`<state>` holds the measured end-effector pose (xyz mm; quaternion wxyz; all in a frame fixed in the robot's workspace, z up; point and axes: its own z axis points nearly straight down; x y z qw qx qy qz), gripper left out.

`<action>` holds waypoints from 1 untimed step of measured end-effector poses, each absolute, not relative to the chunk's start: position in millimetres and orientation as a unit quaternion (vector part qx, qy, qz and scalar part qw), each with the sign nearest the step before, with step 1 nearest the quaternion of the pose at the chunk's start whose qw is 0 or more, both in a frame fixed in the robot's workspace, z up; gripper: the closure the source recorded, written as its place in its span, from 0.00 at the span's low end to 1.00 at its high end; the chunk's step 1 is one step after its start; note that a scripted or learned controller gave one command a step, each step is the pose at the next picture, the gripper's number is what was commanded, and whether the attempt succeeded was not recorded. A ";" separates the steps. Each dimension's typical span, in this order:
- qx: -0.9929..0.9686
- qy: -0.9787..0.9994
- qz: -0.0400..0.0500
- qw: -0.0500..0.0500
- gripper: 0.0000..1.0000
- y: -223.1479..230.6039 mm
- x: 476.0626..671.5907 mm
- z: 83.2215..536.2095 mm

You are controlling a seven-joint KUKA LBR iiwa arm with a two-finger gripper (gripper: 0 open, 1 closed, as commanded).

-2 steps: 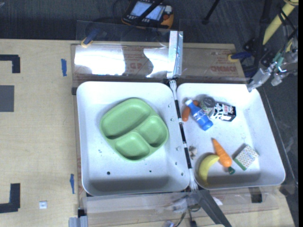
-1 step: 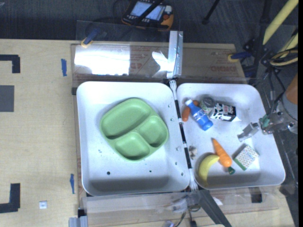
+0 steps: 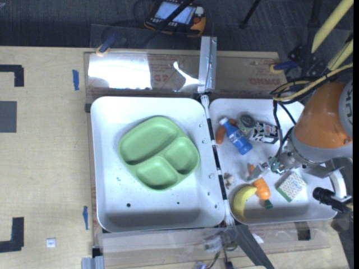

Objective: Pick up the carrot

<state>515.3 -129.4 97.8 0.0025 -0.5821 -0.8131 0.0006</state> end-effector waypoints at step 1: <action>-0.483 -0.876 -0.002 -0.002 0.00 -146.1 500.9 86.3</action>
